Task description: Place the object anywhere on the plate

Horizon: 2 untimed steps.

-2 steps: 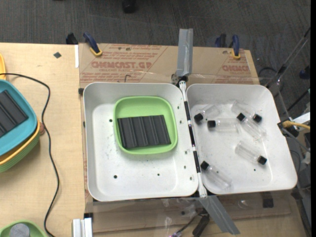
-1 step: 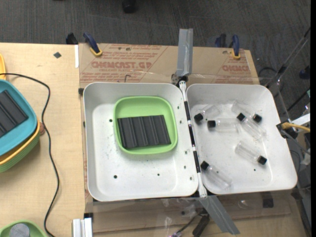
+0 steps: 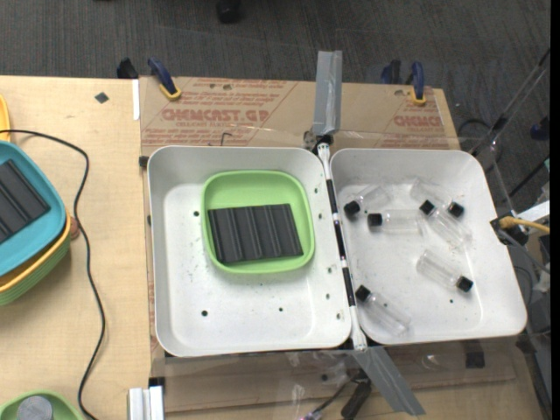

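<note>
The square lime-green plastic plate (image 3: 258, 222) sits in the upper middle of the left white bin (image 3: 175, 304), and a dark grey ribbed rectangular pad (image 3: 254, 233) lies across its centre. The right white bin (image 3: 499, 313) holds the candidates for picking: several small clear plastic vials with black caps (image 3: 411, 221) scattered over its floor, most in the upper half, one near the right wall (image 3: 444, 274) and one low at the left (image 3: 374, 308). None of them is on the plate, so the task has yet to begin. As for the jaws, I cannot tell how they stand.

The main risk, as I judge it, lies in the vials themselves. They are transparent and almost melt into the white floor, so a programmed grasp could easily land beside one. They are round and lie on their sides, so a glancing touch would likely roll them. Those in the upper cluster lie close together, which could lead to a pinch on two at once or a nudge that scatters them. A vial dropped on the ribbed pad might roll off the plate.
</note>
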Motion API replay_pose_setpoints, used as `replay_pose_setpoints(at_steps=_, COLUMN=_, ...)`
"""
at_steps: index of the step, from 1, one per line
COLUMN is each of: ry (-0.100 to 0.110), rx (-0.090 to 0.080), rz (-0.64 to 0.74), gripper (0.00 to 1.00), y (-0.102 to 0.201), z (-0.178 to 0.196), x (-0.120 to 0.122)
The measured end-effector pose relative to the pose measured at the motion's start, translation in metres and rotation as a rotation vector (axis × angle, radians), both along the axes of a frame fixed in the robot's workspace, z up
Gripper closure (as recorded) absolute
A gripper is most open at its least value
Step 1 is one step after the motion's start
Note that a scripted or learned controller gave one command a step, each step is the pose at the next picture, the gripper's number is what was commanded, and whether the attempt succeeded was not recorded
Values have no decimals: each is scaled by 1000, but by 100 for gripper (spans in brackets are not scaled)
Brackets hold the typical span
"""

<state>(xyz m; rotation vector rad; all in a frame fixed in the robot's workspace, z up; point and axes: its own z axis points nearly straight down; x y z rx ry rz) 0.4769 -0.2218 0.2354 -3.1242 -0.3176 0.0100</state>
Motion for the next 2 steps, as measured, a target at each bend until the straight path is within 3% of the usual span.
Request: replay_pose_setpoints(at_steps=2, ry=0, rx=0, rz=1, gripper=0, y=0, z=-1, x=0)
